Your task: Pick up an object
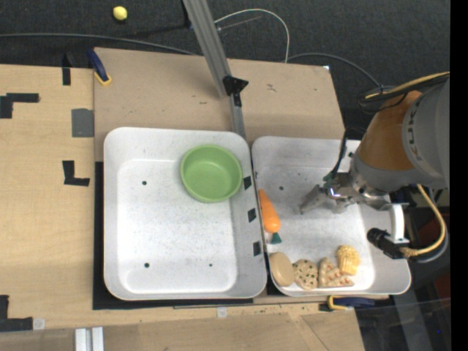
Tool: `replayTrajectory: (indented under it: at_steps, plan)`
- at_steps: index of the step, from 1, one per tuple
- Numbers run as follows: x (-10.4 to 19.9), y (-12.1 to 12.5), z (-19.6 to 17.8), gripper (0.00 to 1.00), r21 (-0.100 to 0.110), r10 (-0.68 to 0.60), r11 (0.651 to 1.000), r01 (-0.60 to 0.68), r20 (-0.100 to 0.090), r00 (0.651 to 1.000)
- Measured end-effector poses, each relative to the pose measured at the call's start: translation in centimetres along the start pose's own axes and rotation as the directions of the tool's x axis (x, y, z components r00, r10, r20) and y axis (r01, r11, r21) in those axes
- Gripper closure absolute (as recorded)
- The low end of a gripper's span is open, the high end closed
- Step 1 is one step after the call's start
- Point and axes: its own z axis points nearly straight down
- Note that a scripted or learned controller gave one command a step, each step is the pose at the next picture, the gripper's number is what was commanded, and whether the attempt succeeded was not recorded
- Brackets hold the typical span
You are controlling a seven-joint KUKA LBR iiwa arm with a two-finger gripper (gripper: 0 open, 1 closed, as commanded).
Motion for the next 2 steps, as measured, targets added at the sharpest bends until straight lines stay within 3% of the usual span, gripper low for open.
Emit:
replayTrajectory:
  at_steps: [1, 2]
  plan:
    - [-0.1, 0.1, -1.3, 1.0, -0.003, 0.0, 1.0, 0.0, 0.001, 1.0]
    - [0.3, 0.1, -5.6, 1.0, -0.01, 0.0, 1.0, 0.0, 0.002, 1.0]
